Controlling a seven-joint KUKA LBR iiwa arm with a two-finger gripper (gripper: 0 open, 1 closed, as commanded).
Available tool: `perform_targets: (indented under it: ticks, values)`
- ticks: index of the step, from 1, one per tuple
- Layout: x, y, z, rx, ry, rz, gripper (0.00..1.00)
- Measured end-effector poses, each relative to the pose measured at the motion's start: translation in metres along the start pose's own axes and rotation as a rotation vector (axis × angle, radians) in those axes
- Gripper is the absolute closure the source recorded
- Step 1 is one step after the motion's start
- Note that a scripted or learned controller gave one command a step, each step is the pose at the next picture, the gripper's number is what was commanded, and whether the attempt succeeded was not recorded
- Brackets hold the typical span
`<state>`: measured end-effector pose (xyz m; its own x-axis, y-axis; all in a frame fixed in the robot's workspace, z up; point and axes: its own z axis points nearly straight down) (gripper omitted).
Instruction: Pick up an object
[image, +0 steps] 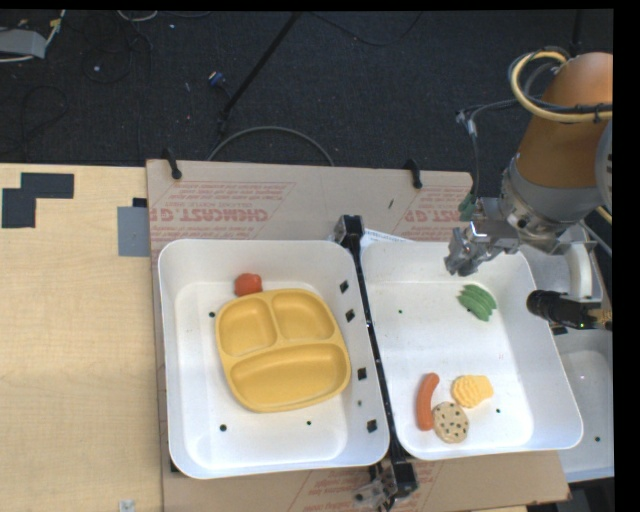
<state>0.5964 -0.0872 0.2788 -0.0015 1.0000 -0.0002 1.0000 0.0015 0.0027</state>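
Note:
In the right bin (545, 415) lie a green leafy toy (478, 300), an orange sausage (427, 399), a yellow ridged piece (472, 389) and a chocolate-chip cookie (450, 421). My gripper (462, 256) hangs over the bin's far edge, up and to the left of the green toy and apart from it. I see nothing between its fingers. The left bin (185, 400) holds a yellow divided plate (282, 348) and a small red-orange object (248, 285) just beyond the plate's far left corner.
A black divider (364, 335) runs between the two bins. Brown cardboard (290, 200) lies under them, with a wooden bench surface (70, 330) to the left. Cables cross the dark floor behind. A black fitting (560, 308) sits at the right bin's right edge.

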Motion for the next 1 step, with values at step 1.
perform_targets:
  ticks: [1]
  values:
    - [0.0529, -0.0167, 0.0197, 0.008, 0.002, -0.003, 1.0]
